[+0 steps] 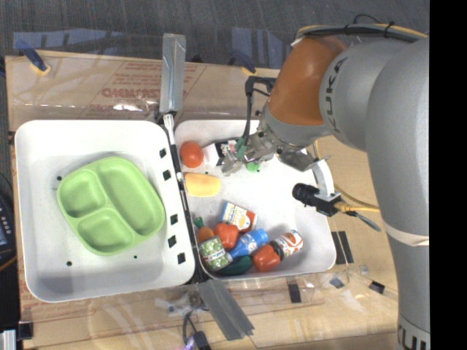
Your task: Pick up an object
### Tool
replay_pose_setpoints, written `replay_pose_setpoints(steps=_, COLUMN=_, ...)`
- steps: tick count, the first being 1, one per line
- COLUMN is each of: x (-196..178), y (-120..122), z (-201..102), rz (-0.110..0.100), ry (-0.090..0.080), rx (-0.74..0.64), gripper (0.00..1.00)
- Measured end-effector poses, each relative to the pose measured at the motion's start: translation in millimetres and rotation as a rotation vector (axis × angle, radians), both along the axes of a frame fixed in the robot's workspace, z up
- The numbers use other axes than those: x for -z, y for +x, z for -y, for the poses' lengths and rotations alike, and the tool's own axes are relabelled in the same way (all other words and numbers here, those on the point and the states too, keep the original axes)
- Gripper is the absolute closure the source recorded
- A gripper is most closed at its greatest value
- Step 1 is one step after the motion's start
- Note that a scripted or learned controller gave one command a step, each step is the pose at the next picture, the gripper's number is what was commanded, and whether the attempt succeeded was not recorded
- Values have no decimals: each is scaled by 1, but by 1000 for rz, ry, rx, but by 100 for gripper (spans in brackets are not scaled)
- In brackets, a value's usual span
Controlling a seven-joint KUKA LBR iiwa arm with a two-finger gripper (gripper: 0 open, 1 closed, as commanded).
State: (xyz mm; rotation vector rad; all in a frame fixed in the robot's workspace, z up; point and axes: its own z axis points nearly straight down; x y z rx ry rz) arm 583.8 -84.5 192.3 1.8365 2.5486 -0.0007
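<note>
The claw (244, 155) hangs low over the far end of the right shallow white bin (310, 210), and whether it grips anything I cannot tell. A small green object (253, 167) lies just beneath it, beside one red tomato-like ball (191, 154). One yellow wedge (202, 185) sits nearer. Two bins rest on the table; the left one (44, 152) holds one green divided plastic plate (109, 204)
</note>
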Motion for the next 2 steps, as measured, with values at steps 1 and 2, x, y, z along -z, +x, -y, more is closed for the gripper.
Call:
replay_pose_setpoints(steps=1, x=0, y=0, z=0, rz=-1, ry=0, rx=0, gripper=0)
replay_pose_setpoints(steps=2, x=76, y=9, z=33, rz=-4, ry=1, rx=-182, gripper=0)
